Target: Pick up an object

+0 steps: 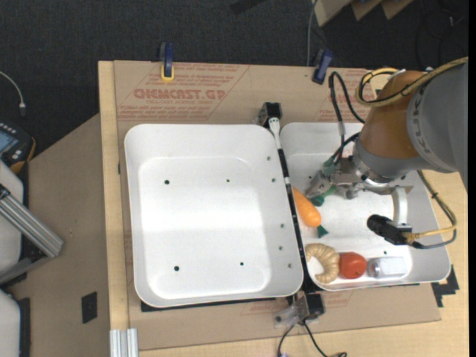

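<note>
1. Carrot (306, 209), orange and stubby, lies in the right-hand bin (343, 225) close to that bin's left wall. It is slanted, with its narrow tip toward the far side and its thick end toward the near side.
2. Pincer (328, 186) sits low over the same bin, just beside the carrot's narrow end, to the right of it and a little farther back. Nothing can be seen held in it, and whether it is open or closed cannot be told from this angle.
3. A small teal-green piece (318, 198) shows between the pincer and the carrot. I cannot tell what it is or whether it touches either one.
4. The arm (446, 117) comes in from the right, and its orange band (387, 129) sits above the wrist, over the far right part of the bin.
5. Along the bin's near wall lie three more things in a row: a tan, curved, croissant-like piece (323, 262), a red round thing (352, 265) touching it, and a pale translucent thing (387, 267) just beside the red one.
6. The left-hand bin (201, 214) stands against the right-hand one, with a black strip (285, 188) along the seam.
7. Both bins rest on the table (111, 199), which is covered with brown printed board and has two blue clamps (166, 55) at its far edge.
</note>
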`<state>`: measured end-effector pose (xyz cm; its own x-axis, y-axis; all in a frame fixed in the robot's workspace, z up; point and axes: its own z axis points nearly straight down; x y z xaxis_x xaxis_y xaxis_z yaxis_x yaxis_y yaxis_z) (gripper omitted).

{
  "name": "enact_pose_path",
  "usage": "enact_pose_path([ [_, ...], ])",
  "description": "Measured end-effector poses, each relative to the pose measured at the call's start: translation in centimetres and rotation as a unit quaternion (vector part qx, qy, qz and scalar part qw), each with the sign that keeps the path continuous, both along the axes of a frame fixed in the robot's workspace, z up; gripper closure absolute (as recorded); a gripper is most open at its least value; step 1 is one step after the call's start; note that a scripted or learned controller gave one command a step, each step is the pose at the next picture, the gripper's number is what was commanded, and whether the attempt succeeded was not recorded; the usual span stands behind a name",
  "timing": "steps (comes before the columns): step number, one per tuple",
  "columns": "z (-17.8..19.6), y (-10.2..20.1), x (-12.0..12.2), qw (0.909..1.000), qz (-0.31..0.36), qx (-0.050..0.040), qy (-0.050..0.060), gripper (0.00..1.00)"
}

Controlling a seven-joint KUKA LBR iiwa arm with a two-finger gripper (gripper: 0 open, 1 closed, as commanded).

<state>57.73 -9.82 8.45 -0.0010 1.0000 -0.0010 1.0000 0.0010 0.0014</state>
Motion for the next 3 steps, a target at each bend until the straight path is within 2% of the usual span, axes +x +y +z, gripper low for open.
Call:
enact_pose_path([
  [1, 1.02, -0.06, 0.02, 1.0000, -0.001, -0.0001, -0.001, 1.00],
  [2, 2.01, -0.07, 0.06, 1.0000, -0.002, -0.0004, -0.002, 1.00],
  [3, 1.96, -0.07, 0.04, 1.0000, -0.002, -0.0003, -0.002, 0.00],
])
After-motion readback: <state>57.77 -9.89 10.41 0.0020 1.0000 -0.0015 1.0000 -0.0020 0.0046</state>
